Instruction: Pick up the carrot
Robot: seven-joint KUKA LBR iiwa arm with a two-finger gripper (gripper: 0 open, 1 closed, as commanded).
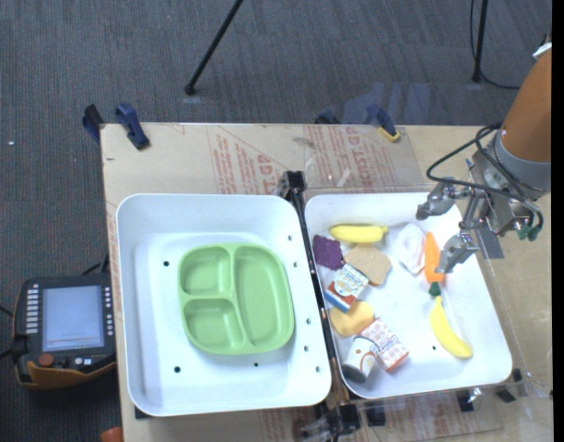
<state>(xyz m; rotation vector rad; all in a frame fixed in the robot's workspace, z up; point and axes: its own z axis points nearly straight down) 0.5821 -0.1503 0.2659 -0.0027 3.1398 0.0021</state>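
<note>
**Inspector:** Jaws stand apart on your gripper (pixel 445 233), one finger up near the top rim of the right bin (pixel 503 339), the other lower, just beside the carrot (pixel 432 258). Nothing sits clamped between them.

**Operator:** And where do you put the carrot?

**Inspector:** In the right bin, right-hand half, lying roughly upright in the view, orange body with a dark green tip at its lower end. It rests on the bin floor. Your lower finger is at its right edge; whether it touches, I cannot tell.

**Operator:** What lies around it?

**Inspector:** A white packet (pixel 410 248) is just to its left, touching or nearly so. One banana (pixel 358 234) lies across the upper part of the bin; a second banana (pixel 450 331) lies below the carrot, near the right wall. A slice of bread (pixel 372 264), a purple item (pixel 326 250), a small carton (pixel 347 285), a yellow-orange piece (pixel 351 319), a can (pixel 359 359) and a red-and-white box (pixel 386 343) crowd the left half.

**Operator:** The other bin?

**Inspector:** Your left bin (pixel 144 238) holds a green divided plate (pixel 236 299), flat, well apart from the carrot. A handheld pendant (pixel 68 325) sits off the bench to the left.
</note>
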